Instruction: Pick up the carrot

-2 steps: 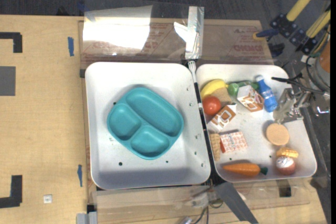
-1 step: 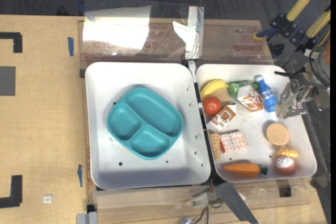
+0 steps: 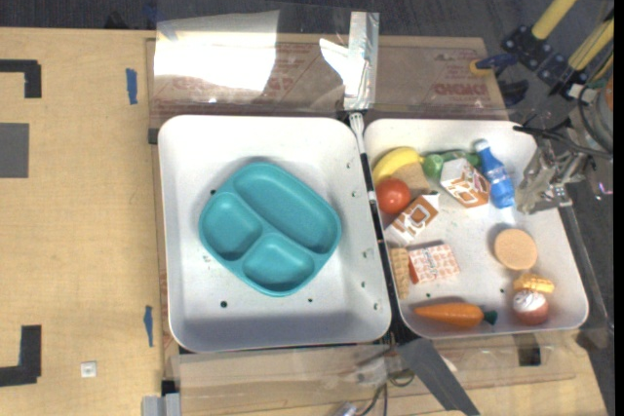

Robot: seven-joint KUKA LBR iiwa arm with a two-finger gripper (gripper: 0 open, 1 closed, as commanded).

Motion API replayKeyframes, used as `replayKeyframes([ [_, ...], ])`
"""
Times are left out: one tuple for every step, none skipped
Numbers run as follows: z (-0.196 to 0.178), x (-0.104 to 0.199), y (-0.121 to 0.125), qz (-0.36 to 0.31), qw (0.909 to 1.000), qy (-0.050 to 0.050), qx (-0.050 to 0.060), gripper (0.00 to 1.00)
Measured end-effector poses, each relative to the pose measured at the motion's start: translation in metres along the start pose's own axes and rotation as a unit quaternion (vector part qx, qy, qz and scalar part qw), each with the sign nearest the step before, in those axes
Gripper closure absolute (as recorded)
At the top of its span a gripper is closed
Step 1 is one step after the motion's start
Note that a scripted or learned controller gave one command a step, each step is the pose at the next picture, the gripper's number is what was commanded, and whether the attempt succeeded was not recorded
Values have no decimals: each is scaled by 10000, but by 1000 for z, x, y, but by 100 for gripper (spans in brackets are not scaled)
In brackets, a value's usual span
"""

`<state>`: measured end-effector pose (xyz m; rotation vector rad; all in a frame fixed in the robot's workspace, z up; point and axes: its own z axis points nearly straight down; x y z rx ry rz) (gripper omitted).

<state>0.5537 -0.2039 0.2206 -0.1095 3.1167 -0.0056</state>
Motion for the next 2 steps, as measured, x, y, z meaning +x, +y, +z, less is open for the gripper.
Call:
replayKeyframes([
  [-11, -2, 0, 0, 10000, -44, 13, 100],
  [-23, -5, 0, 2, 10000, -91, 28, 100],
])
